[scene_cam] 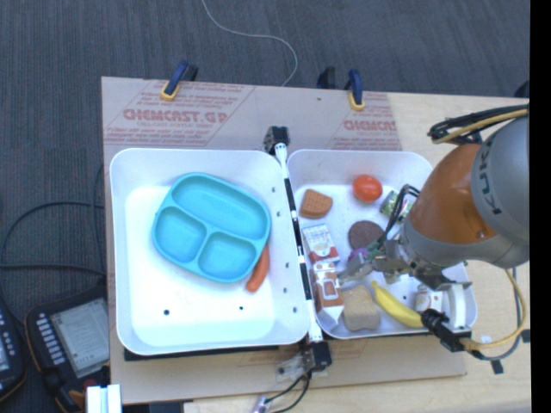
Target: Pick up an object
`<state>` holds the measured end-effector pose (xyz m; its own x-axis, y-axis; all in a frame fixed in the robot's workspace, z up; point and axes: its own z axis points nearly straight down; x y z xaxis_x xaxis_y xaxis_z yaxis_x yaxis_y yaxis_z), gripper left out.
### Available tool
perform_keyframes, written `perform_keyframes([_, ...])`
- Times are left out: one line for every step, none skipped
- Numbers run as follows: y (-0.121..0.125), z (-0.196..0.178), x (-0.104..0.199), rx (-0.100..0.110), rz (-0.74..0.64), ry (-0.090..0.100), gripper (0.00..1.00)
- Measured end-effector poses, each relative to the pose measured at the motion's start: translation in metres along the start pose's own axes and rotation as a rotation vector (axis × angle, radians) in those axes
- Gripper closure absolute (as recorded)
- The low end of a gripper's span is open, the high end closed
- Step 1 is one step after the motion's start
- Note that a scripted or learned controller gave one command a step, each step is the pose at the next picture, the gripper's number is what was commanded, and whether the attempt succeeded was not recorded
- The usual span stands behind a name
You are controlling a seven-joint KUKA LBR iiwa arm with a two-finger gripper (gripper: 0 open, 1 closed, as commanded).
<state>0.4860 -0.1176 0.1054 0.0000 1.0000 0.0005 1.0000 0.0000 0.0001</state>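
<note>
The right bin (413,163) holds several items: a red tomato (368,188), a tan biscuit (316,203), a brown round disc (364,232), a red and white packet (321,256), a yellow banana (393,306) and a beige block (360,313). My gripper (366,263) is low inside this bin, just below the brown disc and above the banana and the beige block. A small green and purple item (372,249) lies right at the gripper; whether it is held I cannot tell. The orange wrist band (448,205) covers the bin's right part.
The left bin (129,231) holds a blue divided plate (211,228) with an orange carrot-like piece (258,271) at its right edge. A black and white divider (293,222) runs between the bins. Clamps (176,77) hold the board at the back.
</note>
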Motion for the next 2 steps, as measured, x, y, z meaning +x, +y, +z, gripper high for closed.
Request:
perform_keyframes([0.0004,-0.0095,0.0003,0.0,0.0,0.0,1.0])
perform_keyframes([0.0003,-0.0094,0.0004,0.001,0.0,0.001,0.0])
